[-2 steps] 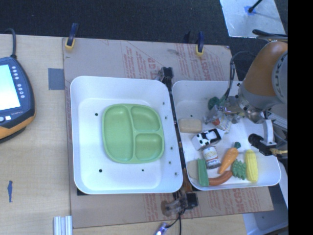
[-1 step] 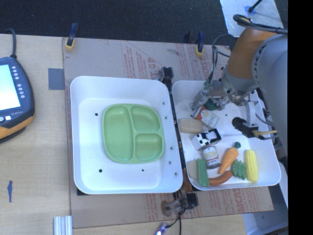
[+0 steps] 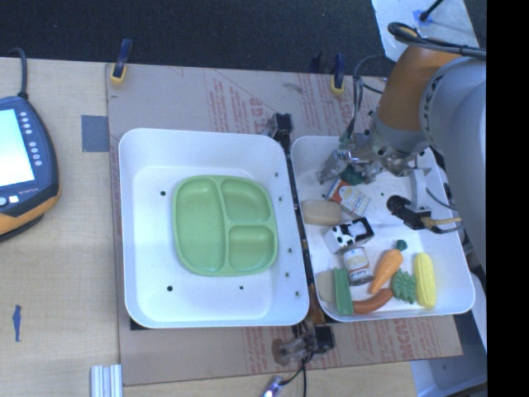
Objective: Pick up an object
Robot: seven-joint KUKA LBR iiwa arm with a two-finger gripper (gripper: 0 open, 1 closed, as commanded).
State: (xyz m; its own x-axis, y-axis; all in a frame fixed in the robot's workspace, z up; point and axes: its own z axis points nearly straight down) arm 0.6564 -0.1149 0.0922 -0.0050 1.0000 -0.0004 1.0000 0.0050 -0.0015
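Figure: view from above the table, with the right bin [image 3: 463, 304] taken as landmark. I am reaching in over the right bin's far right corner, my grey arm [image 3: 459, 106] and its orange band [image 3: 409, 89] covering that corner. My fingers [image 3: 343, 169] are hanging low over the bin's far end and are standing somewhat apart, with nothing clearly gripped between them. A small teal thing [image 3: 356, 174] is lying right at their tips; I cannot tell whether they are touching it.

The things to pick are all lying inside the right bin:
- A white packet [image 3: 357, 198] is lying just nearer than the fingers.
- A beige roll [image 3: 321, 213] is resting against the bin's left wall.
- A black-and-white toy cow [image 3: 350, 233] is sitting near the bin's middle, with a small can [image 3: 357, 265] just nearer than it.
- A carrot [image 3: 385, 270], a leafy green piece [image 3: 403, 286] and a corn cob [image 3: 425, 278] are lying towards the bin's near right corner.
- A green block [image 3: 342, 289] and a red sausage [image 3: 372, 303] are lying along its near edge.

Left of the right bin, touching it, the left bin [image 3: 140, 296] is holding a green divided plate [image 3: 225, 224].
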